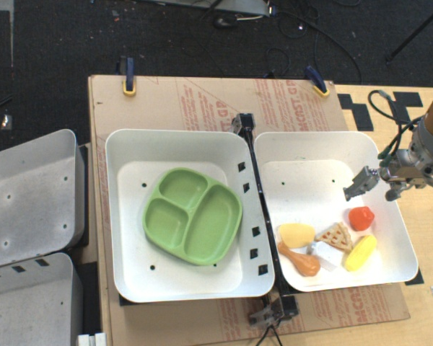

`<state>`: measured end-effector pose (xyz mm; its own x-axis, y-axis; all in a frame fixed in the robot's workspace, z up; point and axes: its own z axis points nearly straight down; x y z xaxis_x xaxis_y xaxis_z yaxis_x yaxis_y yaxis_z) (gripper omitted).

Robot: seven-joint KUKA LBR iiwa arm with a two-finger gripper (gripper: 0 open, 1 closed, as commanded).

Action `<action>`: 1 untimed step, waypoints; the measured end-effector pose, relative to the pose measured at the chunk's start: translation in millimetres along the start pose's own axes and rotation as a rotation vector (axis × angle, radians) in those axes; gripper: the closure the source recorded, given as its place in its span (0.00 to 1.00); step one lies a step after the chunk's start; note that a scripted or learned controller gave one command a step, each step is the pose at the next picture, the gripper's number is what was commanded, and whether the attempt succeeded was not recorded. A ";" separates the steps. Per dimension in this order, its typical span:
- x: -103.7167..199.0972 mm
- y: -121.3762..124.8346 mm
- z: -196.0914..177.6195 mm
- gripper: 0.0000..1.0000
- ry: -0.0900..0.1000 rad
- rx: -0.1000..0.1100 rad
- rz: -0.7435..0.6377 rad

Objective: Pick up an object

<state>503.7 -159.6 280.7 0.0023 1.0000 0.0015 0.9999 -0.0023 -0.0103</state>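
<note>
A robotics lab or test workshop, by every sign; a brown board (202, 103) serves as the bench top, held by clamps (129, 76) at its eleven and one o'clock edge; two shallow white bins (123, 193) sit on it side by side, joined by a black clip (244, 123) at twelve o'clock; loose black cables (325, 27) trail over dark speckled carpet (50, 42) beyond; spare white trays (29, 186) lie at nine o'clock; toy food (332, 245) and a green divided plate (193, 215) serve as test pieces.
</note>
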 end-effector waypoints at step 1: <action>0.3 1.8 -5.1 0.00 -0.002 -0.010 -0.003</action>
<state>505.5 -159.3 285.8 -0.0004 1.0000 -0.0008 1.0000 0.0004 -0.0002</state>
